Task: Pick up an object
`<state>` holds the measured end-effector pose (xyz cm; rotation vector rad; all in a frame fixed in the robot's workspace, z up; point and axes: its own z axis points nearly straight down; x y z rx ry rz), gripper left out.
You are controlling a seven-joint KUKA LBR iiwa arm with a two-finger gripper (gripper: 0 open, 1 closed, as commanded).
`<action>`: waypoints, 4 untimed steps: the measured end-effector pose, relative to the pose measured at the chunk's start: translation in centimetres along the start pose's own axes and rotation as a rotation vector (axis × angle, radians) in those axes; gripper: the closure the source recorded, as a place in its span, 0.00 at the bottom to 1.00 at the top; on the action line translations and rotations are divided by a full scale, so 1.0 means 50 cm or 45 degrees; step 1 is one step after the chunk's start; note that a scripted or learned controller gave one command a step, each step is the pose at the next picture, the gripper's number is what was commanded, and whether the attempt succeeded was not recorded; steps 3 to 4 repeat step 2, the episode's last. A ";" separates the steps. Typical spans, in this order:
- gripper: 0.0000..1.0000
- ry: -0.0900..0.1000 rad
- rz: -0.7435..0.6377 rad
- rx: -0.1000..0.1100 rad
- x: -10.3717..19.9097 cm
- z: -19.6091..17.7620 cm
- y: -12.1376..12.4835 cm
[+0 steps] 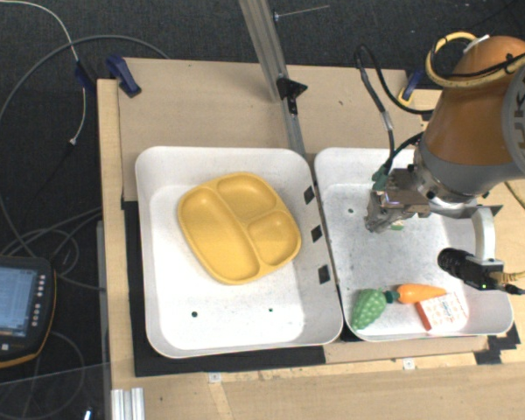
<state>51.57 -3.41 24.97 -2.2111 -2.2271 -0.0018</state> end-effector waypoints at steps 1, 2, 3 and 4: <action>1.00 -0.001 0.000 -0.004 0.099 -0.006 0.039; 1.00 -0.002 0.003 -0.001 0.186 0.018 0.055; 1.00 -0.002 0.003 -0.001 0.186 0.018 0.055; 1.00 -0.002 0.003 -0.001 0.186 0.018 0.055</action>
